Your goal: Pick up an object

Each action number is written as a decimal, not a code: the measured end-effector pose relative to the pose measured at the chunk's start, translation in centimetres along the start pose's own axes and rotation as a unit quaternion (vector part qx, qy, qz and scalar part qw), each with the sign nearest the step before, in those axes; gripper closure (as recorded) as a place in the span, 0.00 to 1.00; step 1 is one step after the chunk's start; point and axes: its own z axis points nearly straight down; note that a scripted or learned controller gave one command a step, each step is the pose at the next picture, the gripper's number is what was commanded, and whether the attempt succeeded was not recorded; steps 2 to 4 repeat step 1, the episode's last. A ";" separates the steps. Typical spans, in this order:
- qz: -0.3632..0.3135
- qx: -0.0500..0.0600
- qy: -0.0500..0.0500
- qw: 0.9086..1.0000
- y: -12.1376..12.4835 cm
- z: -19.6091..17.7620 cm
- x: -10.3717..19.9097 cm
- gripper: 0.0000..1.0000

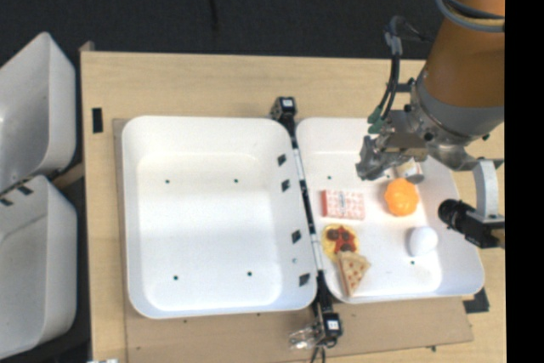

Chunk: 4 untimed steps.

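1. White plastic makes up the left bin (204, 217), which sits on the tan wooden bench (102, 268). A few small dark dots mark its floor.
2. Black clips run down the line where the left bin touches the right bin (340, 144).
3. Near the left wall of the right bin lies a small pink and white box (342, 203). It lies flat, and its long side runs left to right.
4. Just below the box is a little red and dark toy food piece (341, 239), close to the box but not touching it.
5. Just under that piece lies a tan wedge (352, 270) that looks like a slice of pizza. Its long side runs up and down, and its tip points toward the bottom edge of the bin.
6. To the right of the box sits a round orange ball (402, 198). It is round, so it points no way at all.
7. Below and a bit right of the orange ball sits a white ball (421, 241), near it but apart.
8. The gripper (380, 159) hangs over the right bin, just up and left of the orange ball. It is dark and blurry, so I cannot tell how it is set.
9. The grey arm (455, 89) with its orange band comes in from the right.
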 end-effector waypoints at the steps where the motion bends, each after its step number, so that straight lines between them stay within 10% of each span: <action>1: -0.004 0.002 0.000 1.000 4.6 1.4 4.9 1.00; 4: -0.004 0.002 0.000 1.000 4.6 1.4 4.9 1.00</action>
